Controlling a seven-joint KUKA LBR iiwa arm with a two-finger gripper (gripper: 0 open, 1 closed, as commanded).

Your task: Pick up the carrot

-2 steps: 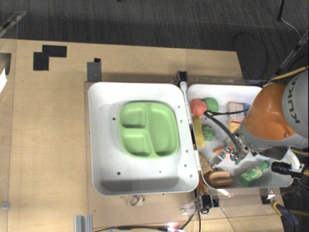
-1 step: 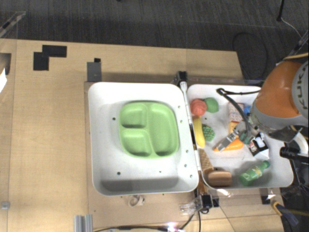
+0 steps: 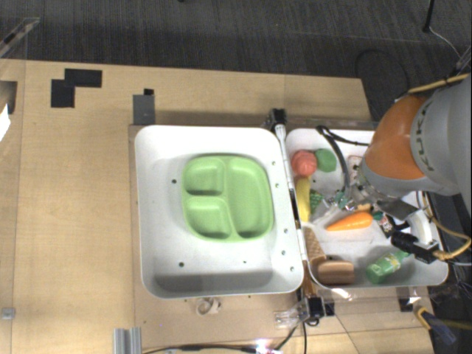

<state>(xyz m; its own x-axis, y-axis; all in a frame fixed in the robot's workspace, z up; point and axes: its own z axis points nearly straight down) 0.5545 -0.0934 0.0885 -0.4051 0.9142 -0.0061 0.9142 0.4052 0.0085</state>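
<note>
The carrot [image 3: 349, 223] lies in the right bin [image 3: 431, 274], near that bin's middle. Its long axis runs roughly left to right, with the left end slightly nearer the camera than the right end.

My end effector [image 3: 359, 200] sits just beyond the carrot on its far side, under my wrist. I cannot tell from this view whether it is open or closed, and I cannot tell whether it touches the carrot.

In my judgement, the coming move turns on closing across the carrot's short axis, that is, along the near-far direction.

A yellow item [image 3: 302, 198] lies just left of the carrot. A green item [image 3: 383, 268] and a brown item [image 3: 335, 273] lie nearer the camera. The left bin [image 3: 151, 198] holds a green divided plate [image 3: 225, 198].
</note>
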